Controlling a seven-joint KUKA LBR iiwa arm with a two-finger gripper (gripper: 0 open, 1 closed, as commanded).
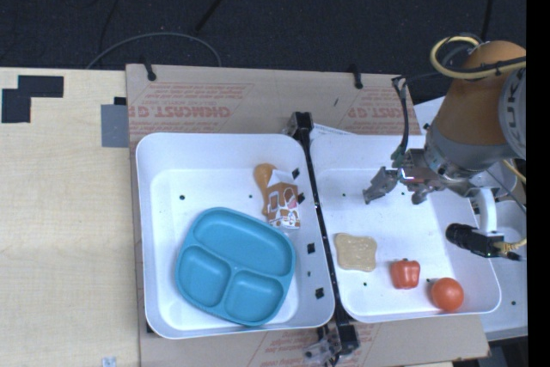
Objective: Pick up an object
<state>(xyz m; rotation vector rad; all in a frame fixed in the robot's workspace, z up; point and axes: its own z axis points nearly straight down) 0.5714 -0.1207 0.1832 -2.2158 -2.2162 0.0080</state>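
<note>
Camera view, claw: the gripper (397, 185) hangs over the upper middle of the right bin (344, 152), its two fingers spread apart with nothing between them.
Camera view, targets: a pale slice of bread (355, 252), a red pepper (406, 273) and a tomato (446, 294) lie along the near side of the right bin, all well apart from the claw.
Camera view, left bin: a blue divided plate (235, 266) and a small printed packet (283, 206) (with a tan piece at its top end).
Risk: the bread looks flat and could slip under the fingers; the tomato may roll when nudged; a low descent near the wall could catch the rim.
Orientation: the bread's long axis runs roughly left to right; the pepper stands about upright (stem end unclear).
</note>
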